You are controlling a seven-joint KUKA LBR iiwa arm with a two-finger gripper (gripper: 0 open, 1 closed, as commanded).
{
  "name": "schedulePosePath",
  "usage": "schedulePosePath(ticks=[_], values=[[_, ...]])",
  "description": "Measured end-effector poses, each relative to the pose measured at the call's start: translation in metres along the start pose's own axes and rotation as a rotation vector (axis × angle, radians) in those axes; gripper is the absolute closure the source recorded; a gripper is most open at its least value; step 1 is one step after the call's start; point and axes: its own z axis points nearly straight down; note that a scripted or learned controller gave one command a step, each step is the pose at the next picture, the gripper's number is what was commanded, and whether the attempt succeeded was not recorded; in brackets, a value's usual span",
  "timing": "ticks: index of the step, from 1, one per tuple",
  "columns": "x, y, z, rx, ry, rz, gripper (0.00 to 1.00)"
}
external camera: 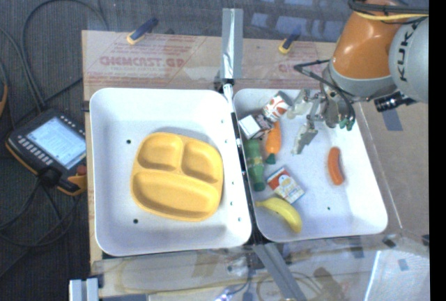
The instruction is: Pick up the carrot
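The carrot (273,139) is a short orange piece lying in the right bin (362,212), near its upper left, beside a green item. My gripper (307,133) hangs just right of the carrot, its fingers (303,141) pointing down and spread apart with nothing between them. The carrot lies apart from the fingertips, a short gap to their left.
The right bin also holds a sausage (336,165), a banana (283,212), two small red-and-white cartons (285,185), a green vegetable (254,161) and a white box (249,125). A yellow divided tray (178,175) sits in the left bin (111,223). A metal divider post (231,45) stands between the bins.
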Motion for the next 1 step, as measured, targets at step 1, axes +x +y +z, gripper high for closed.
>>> schedulePosePath(ticks=[1], values=[[-0.0107, 0.0198, 0.0598, 0.000, -0.006, -0.413, 0.00]])
